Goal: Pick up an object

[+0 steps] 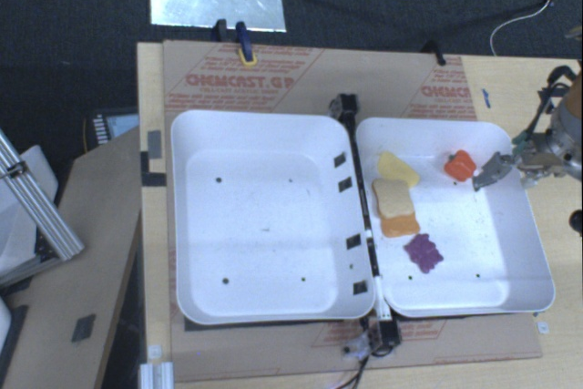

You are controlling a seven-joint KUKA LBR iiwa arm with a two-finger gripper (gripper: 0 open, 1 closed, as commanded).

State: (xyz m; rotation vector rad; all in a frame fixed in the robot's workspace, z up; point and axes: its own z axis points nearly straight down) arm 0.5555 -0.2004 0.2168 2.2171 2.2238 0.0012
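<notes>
End effector [488,172] just beside orange piece [460,165] near right bin [524,237] far edge; whether spread or pressed together, cannot tell. Nothing lifted yet. Grasp and lift remaining.

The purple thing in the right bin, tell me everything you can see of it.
The purple thing is a small, lumpy, bumpy-edged piece, matte like soft plastic or foam. It lies flat on the floor of the right bin, toward the near side, just below the orange-and-tan block but apart from it. Nothing touches it; the tool sits farther back, near the red-orange object.
</notes>
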